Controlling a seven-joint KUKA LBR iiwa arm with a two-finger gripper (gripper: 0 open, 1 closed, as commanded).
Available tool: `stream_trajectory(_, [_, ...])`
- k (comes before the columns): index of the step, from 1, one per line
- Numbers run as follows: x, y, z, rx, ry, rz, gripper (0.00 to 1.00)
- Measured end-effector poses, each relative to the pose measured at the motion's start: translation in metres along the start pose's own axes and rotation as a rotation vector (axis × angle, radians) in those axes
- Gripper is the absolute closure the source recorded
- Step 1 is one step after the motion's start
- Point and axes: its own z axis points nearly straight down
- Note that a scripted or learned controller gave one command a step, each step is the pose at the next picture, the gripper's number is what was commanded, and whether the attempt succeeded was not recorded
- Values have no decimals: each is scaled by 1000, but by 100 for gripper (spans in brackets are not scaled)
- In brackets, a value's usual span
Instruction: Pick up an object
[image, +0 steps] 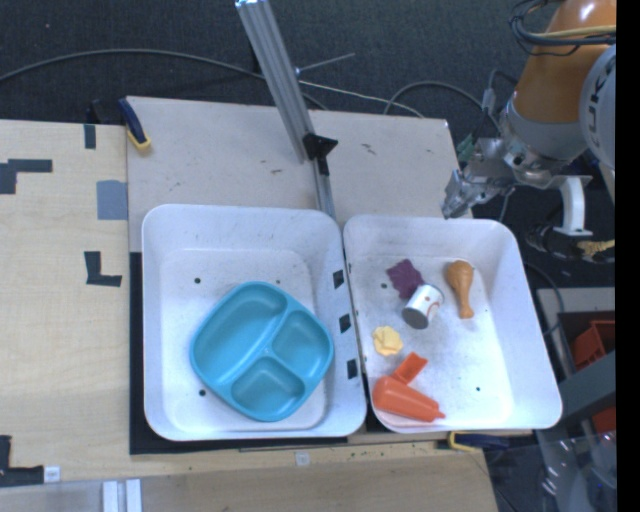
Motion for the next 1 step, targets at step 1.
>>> stream_trajectory(1, [49, -21, 18, 9, 2, -3, 100])
